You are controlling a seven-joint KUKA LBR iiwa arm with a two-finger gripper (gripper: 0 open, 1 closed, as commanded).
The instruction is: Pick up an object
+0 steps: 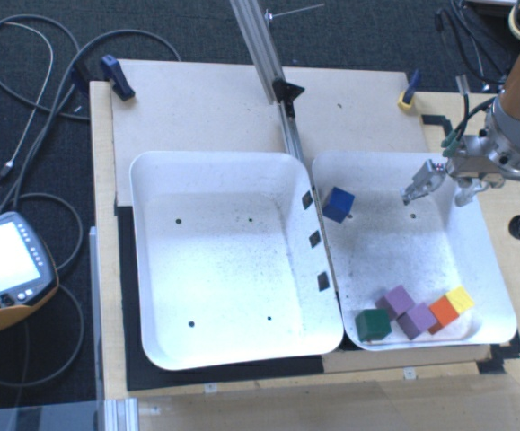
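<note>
My gripper [441, 187] hangs over the far right part of the right bin [484, 268], its two fingers spread open with nothing between them. A blue cube [338, 204] lies near the bin's left wall, well to the left of the gripper. Along the bin's near edge sit a green cube [374, 323], two purple cubes [398, 299] [415, 321], an orange cube [444, 312] and a yellow cube [460, 299], clustered together.
The left bin [152, 241] stands beside the right one, split from it by a ridge with black clips. A metal rail [258, 43] slants over the bench's far side. Clamps sit at the board's far corners. A pendant [4, 263] lies at left.
</note>
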